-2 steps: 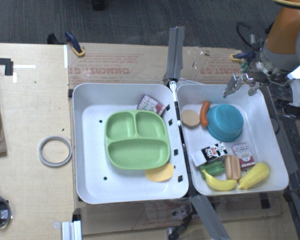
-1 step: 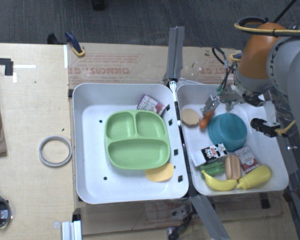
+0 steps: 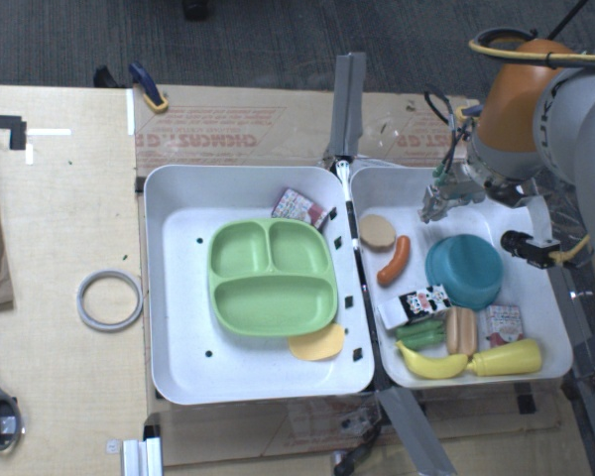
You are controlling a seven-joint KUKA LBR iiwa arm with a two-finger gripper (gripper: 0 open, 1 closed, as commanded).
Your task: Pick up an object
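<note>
End effector (image 3: 442, 203) upper right, over right bin (image 3: 382, 183); opening unclear, nothing visibly held. Descend centred on cookie (image 3: 378, 232), clear of sausage (image 3: 394, 261).

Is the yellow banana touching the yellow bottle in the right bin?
Touching. The camera view shows the banana's right tip meeting the bottle's left end, no gap.
</note>
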